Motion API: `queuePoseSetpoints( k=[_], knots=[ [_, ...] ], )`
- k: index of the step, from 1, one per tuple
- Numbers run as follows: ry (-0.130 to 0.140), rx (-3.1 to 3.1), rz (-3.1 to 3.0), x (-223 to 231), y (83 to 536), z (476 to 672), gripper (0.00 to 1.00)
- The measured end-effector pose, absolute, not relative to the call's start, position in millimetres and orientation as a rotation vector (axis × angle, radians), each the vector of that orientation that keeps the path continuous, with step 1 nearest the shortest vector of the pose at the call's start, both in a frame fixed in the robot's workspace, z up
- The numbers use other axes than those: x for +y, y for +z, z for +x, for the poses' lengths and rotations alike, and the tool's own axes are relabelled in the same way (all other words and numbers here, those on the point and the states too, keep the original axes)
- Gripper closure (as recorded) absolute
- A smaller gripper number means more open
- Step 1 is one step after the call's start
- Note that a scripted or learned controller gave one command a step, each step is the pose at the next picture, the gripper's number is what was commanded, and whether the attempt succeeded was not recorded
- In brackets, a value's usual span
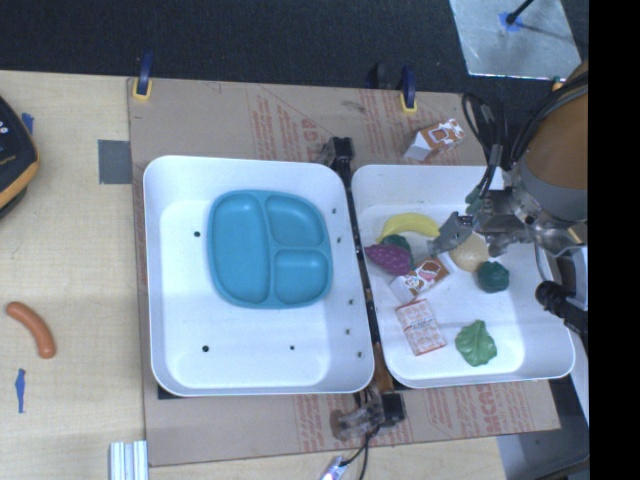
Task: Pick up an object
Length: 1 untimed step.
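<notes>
Several toys lie beneath the pincer (470,236) in the right bin (540,363).

Even overhead light is falling on my bench; both white bins (250,368) are glaring bright, nearly washing out. Soft shadows are sitting along the bin walls. The floor at the top is reading dark. The picture is looking slightly soft and grainy throughout.

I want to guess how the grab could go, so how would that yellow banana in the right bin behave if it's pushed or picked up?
The banana looks like moulded toy food, so probably stiff and light. Its curved, smooth skin may slip or pivot when nudged. It lies close beside the purple grapes, so a push would likely shove them too. The hand is just to its right.
</notes>
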<state>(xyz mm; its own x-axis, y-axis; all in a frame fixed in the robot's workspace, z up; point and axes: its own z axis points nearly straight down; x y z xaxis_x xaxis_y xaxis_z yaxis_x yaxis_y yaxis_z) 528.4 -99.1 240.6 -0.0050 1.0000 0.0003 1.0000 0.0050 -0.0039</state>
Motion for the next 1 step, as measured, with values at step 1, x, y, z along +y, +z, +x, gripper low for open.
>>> queuePoseSetpoints(
  k=[1],
  knots=[
    [-0.015, -2.234, -2.225, -125.9, 109.3, 538.5, 0.0]
  ],
)
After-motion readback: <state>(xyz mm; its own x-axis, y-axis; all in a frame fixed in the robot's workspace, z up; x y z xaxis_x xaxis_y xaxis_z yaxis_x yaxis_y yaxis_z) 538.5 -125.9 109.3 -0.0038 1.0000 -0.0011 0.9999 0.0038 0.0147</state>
